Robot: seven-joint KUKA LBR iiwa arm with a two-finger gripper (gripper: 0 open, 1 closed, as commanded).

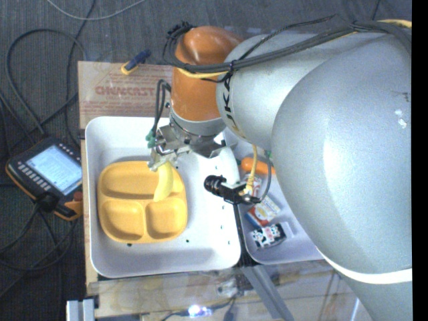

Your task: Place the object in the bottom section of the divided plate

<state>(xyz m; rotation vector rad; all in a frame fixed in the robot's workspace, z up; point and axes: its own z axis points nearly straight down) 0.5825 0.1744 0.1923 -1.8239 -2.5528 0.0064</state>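
Farthest out to the left of the end effector, off the desk on the carpet, lies the teach pendant (48, 172) with its screen lit, parked there, I'd guess, so an operator can reach it without leaning over the bins. Nearer in, the yellow divided plate (137, 206) sits flat in the left bin (97, 253), just below and to the left of the end effector; it shows one long compartment along its upper side and two smaller ones along its lower edge, so the target section should be one of those lower ones — well placed for a drop from above. The end effector (162, 158) hangs over the plate's upper right corner, and a pale yellow piece (164, 184) reaches down from it across the plate's right side. That looks to me like the object, but I cannot make out whether the tool is gripping it or how wide it stands, since the wrist hides that. Above it, the orange band (200, 72) and the grey arm (328, 139) loom over the right bin (281, 254). Just right of the end effector and lower, a black fitting (224, 188) juts over the seam between the bins, and beyond it an orange item (259, 166) and some small packets (267, 227) lie in the right bin — spare pieces, presumably.
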